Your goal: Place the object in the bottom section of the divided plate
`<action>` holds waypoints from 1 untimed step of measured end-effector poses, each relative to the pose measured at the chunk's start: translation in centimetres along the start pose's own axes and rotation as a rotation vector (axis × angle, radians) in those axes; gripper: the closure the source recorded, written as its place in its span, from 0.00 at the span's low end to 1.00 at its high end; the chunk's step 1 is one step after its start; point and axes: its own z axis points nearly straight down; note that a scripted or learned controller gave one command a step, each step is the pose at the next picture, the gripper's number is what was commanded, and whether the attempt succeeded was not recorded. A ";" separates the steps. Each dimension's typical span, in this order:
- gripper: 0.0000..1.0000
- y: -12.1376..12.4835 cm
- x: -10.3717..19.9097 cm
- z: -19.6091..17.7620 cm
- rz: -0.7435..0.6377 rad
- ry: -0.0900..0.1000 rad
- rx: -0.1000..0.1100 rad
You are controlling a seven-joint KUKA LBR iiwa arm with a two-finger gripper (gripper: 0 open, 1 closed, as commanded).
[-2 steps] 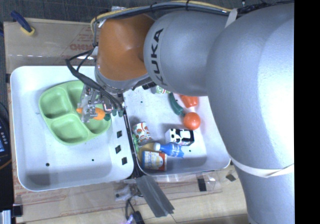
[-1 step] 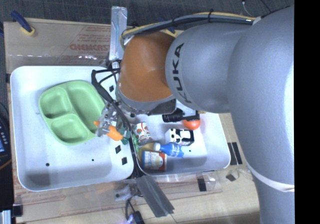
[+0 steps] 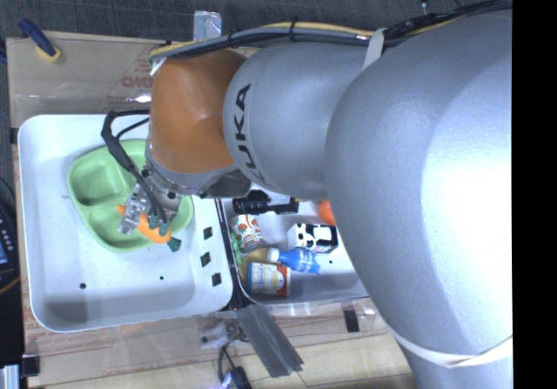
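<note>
A light green divided plate point(image 3: 97, 183) lies in the left white bin point(image 3: 52, 231). My gripper point(image 3: 139, 215) hangs over the plate's lower right part, below the orange wrist band. An orange toy piece with a small teal tip point(image 3: 157, 232) lies at the fingertips, on the plate's lower rim. The metal fingers are small and blurred against the toy, and the arm hides the plate's right side.
The right bin point(image 3: 300, 287) holds a jar with a yellow label point(image 3: 266, 278), a blue and white bottle point(image 3: 300, 260), a black and white toy point(image 3: 306, 236) and a small printed can point(image 3: 249, 231). The big grey arm covers most of that bin. Cardboard point(image 3: 78, 65) lies behind the bins.
</note>
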 end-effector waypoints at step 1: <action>1.00 5.4 2.5 4.7 0.229 0.003 0.004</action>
